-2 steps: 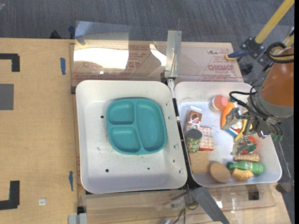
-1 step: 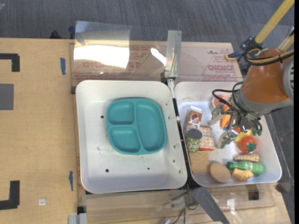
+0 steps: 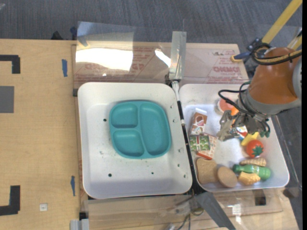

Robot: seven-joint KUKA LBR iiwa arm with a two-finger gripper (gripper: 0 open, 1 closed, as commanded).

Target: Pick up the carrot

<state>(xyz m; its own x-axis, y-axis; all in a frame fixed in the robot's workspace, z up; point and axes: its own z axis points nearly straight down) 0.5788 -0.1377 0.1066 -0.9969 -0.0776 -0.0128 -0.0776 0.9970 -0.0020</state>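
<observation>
Gripper (image 3: 235,127) low in right bin (image 3: 282,169), fingers apart, nothing between them. Carrot (image 3: 229,108) just behind gripper, near bin's far wall, partly hidden by arm. Tomato (image 3: 254,148), bread (image 3: 206,170) crowd near side. Left bin (image 3: 91,176) holds teal tray (image 3: 140,129); bare floor around it.

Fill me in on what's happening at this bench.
The arm's gripper is down in the right bin, among a heap of toy food: a tomato, a bread slice, small cartons. An orange piece near it may be the carrot. Nothing visibly sits between the fingers. The left bin holds a teal divided plate.
</observation>
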